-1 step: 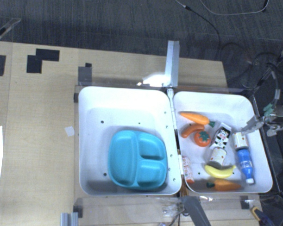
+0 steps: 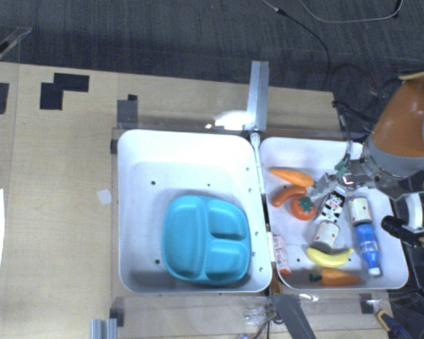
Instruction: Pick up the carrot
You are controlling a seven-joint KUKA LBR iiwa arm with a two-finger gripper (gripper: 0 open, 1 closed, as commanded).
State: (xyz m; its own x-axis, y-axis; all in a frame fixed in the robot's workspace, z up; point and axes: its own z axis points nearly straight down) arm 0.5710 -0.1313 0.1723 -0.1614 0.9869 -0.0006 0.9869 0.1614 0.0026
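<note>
Plainly, the carrot (image 2: 292, 176) lay in the right bin (image 2: 401, 282), near its upper left corner, long axis running left-right with a slight downward tilt toward the right. The gripper (image 2: 329, 185) hung just to the carrot's right and a little lower, over a tomato (image 2: 302, 207) and a small can (image 2: 325, 235). How far its jaws were parted I could not tell, and nothing showed between them. Any reach would likely go leftward, across the long axis.
</note>
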